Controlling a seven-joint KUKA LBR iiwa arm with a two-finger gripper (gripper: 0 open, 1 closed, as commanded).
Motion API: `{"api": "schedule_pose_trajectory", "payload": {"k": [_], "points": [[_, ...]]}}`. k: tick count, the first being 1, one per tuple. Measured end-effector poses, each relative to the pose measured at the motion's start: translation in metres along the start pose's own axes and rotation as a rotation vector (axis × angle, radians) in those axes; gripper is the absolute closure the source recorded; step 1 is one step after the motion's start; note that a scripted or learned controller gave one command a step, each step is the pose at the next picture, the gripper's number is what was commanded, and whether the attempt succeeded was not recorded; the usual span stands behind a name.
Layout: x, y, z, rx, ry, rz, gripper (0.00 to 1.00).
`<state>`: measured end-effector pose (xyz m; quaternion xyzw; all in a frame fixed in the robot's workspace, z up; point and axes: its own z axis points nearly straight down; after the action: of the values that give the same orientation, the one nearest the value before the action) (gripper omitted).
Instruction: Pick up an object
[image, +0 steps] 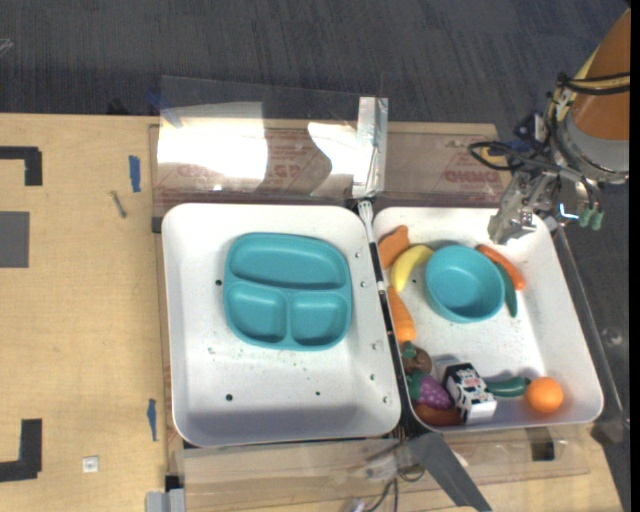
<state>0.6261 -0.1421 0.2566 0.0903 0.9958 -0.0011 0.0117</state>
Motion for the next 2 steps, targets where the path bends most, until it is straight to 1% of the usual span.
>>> {"api": "schedule_pose_trajectory", "payload": {"k": [1,2], "points": [[0.016,-0.018,0.141,-0.005,0.03,-0.177,1.0],[0.001,0.002,0.017,-0.001,0.003,-0.255,1.0]]}}
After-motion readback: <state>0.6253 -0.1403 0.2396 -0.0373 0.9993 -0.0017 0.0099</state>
